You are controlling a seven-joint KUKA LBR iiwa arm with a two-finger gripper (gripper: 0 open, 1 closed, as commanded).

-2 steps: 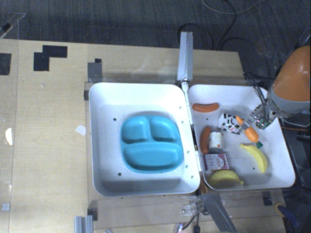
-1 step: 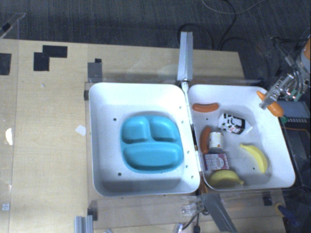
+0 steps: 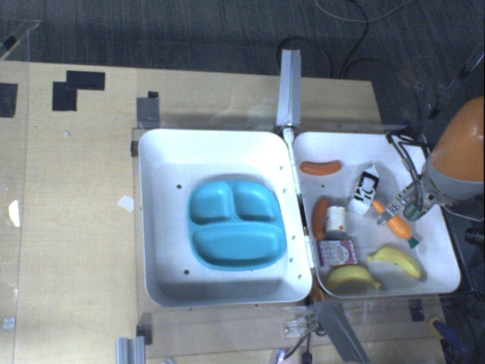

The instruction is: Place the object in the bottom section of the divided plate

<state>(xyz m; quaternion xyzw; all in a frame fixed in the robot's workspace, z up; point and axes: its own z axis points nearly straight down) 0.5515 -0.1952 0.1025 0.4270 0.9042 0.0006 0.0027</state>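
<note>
Reaching in from the right of the camera view, the grey arm point(image 3: 458, 154) with its orange band hangs over the right bin point(image 3: 447, 275), and its jaws point(image 3: 400, 209) sit low above that bin's middle right part. They are right at a small orange carrot point(image 3: 399, 225) that lies at a slant on the bin floor; whether the jaws are released or clenched on it I cannot tell, since the fingers blur into the carrot and the wrist.

The right bin also bears a sausage point(image 3: 320, 167) near its top left, a small white and black bottle point(image 3: 364, 189) just left of the jaws, and a brown sausage point(image 3: 320, 213) standing along the left wall with a white cup point(image 3: 336, 218) touching its right side. Below these lies a dark purple packet point(image 3: 336, 250). Two bananas rest near the bottom wall: one banana point(image 3: 352, 277) at the lower left, just under the packet, and a second banana point(image 3: 398, 261) to its right, below the carrot.

The left bin point(image 3: 163, 203) holds a blue divided plate point(image 3: 236, 223) near its middle. The plate has two small sections at the top and one wide bottom section point(image 3: 239, 245), which lies bare. The plate is well apart from the carrot, with the wall between the bins in between.

Both bins stand side by side on a pale wooden table point(image 3: 76, 226).
</note>
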